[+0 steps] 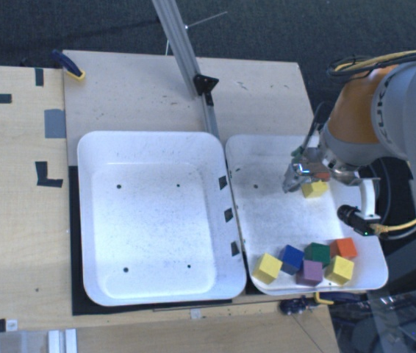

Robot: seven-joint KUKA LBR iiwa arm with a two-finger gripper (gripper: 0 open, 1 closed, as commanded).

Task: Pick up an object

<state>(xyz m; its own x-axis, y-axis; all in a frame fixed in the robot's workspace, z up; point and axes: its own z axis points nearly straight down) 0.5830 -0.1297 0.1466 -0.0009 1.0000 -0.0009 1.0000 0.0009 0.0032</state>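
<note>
The gripper (301, 176) is lowered into the right bin (267, 219) against a lone yellow block (314, 190), presumably for grasping, though how far its jaws are parted cannot be told.

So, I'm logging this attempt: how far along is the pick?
Done: the arm has reached into the right bin, and the gripper sits low beside a yellow cube. In hand: nothing shows as lifted; whether the cube is gripped cannot be told. Left: securing and raising a cube. Six more cubes, including blue and green, sit clustered at the bin's near edge.
</note>
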